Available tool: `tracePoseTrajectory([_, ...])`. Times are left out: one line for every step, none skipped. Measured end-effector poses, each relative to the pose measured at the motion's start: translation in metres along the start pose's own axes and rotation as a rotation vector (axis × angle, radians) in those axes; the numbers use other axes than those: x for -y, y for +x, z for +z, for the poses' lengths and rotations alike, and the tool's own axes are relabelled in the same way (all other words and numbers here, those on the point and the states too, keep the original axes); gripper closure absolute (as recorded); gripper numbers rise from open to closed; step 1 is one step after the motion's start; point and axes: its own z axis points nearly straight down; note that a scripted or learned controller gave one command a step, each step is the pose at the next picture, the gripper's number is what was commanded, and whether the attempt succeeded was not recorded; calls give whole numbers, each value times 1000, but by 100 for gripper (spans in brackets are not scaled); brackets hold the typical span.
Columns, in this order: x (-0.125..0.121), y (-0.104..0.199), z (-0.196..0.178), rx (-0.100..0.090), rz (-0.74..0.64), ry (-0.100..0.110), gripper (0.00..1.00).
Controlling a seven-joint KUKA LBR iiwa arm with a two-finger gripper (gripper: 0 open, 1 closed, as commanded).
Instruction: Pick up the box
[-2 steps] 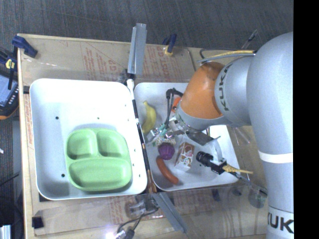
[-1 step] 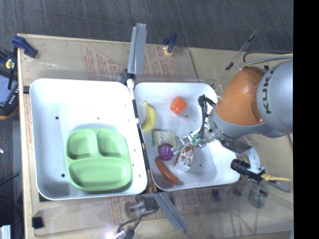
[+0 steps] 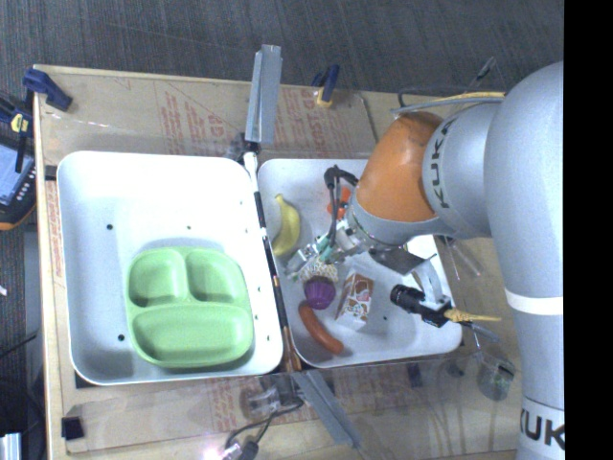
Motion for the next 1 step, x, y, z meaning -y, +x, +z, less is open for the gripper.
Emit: tracePoseTrajectory([7, 16, 14, 8, 261, -12, 0])
